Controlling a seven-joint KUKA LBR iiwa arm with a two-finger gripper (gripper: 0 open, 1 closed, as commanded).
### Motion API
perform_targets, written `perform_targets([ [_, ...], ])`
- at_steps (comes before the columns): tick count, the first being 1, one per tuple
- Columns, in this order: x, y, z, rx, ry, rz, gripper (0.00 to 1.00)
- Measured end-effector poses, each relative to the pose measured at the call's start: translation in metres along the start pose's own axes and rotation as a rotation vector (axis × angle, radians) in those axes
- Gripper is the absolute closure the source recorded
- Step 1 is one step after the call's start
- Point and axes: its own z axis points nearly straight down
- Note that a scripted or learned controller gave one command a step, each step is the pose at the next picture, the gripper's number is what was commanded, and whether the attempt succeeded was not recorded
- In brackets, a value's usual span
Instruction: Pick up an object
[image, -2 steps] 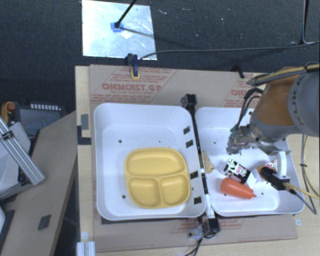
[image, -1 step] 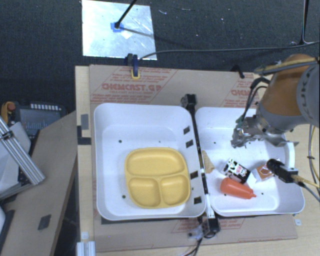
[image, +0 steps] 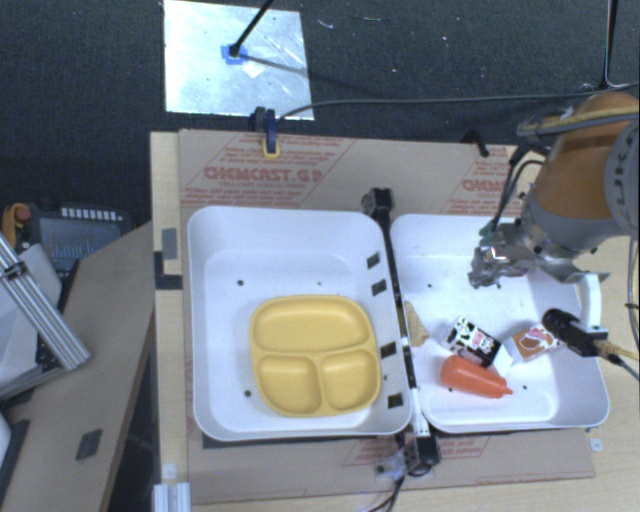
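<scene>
Where the arm (image: 585, 180) reaches in from 3 o'clock, its gripper (image: 491, 266) hangs over the right bin (image: 440, 250), at about 12 o'clock from that bin's middle and above bare white floor. Whether the pincer is released or clenched cannot be told from this slant; it reads as a small cluster of dark and metallic parts.

The loose things of the right bin lie toward its 6 o'clock side, all apart from the gripper. An orange cone (image: 472, 376) lies on its side at about 7 o'clock, its tip pointing toward 3 o'clock. Just at the cone's 12 o'clock sits a black-and-white block (image: 474, 342), tilted. Whether the two touch cannot be told. A red-and-white box (image: 536, 343) lies at about 4 o'clock from the bin's middle, near the block but apart from it. A small tan wedge (image: 415, 329) rests at the bin's 9 o'clock edge, beside the divider between the bins.

In the left bin (image: 230, 260) a yellow plate (image: 313, 356) lies flat, a little toward 5 o'clock from the middle — one long compartment on its 12 o'clock side, two smaller ones on its 6 o'clock side.

Both bins stand side by side on a brown printed sheet (image: 300, 160).
</scene>
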Motion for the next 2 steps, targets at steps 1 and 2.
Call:
perform_targets([
  [1, 0.052, 0.006, 0.006, 0.002, 0.003, -0.004, 1.00],
  [2, 0.103, 0.010, 0.008, 0.002, 0.002, -0.005, 1.00],
])
